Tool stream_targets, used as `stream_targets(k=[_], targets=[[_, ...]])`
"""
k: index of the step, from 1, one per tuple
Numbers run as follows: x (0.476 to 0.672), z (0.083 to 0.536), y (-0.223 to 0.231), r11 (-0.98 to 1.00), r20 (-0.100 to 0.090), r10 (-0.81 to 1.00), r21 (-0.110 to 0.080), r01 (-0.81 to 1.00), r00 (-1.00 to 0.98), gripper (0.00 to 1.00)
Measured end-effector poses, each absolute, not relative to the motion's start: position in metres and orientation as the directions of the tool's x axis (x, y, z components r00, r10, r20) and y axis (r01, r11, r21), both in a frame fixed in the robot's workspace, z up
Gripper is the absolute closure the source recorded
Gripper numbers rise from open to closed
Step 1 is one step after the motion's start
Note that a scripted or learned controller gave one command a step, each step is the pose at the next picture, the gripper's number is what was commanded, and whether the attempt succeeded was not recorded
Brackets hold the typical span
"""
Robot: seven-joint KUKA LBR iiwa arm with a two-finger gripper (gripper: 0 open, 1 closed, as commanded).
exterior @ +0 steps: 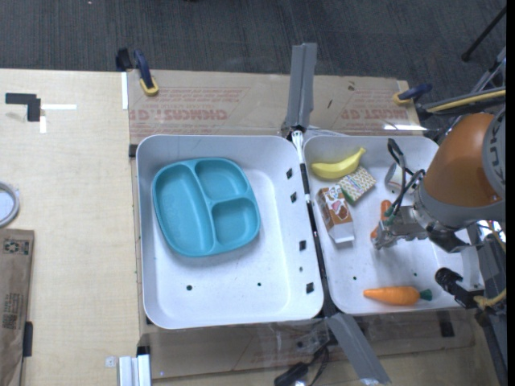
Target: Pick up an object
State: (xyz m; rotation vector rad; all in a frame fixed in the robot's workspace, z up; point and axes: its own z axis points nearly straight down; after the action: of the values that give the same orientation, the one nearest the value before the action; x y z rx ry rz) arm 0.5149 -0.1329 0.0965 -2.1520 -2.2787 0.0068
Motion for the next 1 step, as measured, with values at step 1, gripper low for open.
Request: stream_targets(k=[1], targets=[[0.5149,0.0965,-0.1329,0.057,0.003,0.998,-0.008,0.998,-0.057,0.00]])
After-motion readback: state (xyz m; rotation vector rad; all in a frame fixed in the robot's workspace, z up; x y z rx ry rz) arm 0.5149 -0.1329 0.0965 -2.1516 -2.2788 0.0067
